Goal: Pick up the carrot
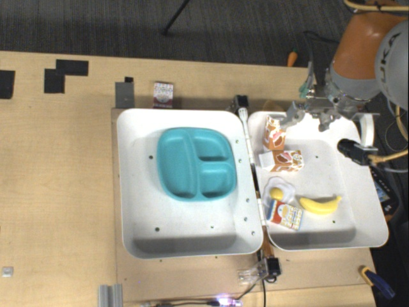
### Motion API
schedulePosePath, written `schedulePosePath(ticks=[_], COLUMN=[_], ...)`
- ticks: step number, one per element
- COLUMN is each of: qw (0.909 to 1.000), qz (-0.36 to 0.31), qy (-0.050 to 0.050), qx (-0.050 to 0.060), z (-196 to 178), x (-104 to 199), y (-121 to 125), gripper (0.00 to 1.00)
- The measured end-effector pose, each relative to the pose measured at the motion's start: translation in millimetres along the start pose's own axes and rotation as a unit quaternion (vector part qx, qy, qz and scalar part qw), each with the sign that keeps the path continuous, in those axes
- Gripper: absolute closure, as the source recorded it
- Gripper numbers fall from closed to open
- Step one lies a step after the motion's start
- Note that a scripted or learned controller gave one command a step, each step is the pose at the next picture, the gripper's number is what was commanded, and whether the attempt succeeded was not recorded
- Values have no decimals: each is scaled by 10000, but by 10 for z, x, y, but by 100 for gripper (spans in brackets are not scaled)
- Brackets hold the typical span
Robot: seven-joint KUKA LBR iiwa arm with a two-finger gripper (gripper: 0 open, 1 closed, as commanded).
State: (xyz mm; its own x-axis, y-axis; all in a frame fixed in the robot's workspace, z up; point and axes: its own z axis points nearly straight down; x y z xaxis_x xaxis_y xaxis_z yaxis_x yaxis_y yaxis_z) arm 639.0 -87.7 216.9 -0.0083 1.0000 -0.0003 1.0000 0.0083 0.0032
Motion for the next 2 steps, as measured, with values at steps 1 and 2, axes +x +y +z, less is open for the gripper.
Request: schedulePosePath(ticks=[1,2], qw=[9861,9786], qz=[1660,2057], qy=[12,17], qx=[32,16], z=[328,-17], x=[271,747], y=[-601,-1035], gripper=[0,0])
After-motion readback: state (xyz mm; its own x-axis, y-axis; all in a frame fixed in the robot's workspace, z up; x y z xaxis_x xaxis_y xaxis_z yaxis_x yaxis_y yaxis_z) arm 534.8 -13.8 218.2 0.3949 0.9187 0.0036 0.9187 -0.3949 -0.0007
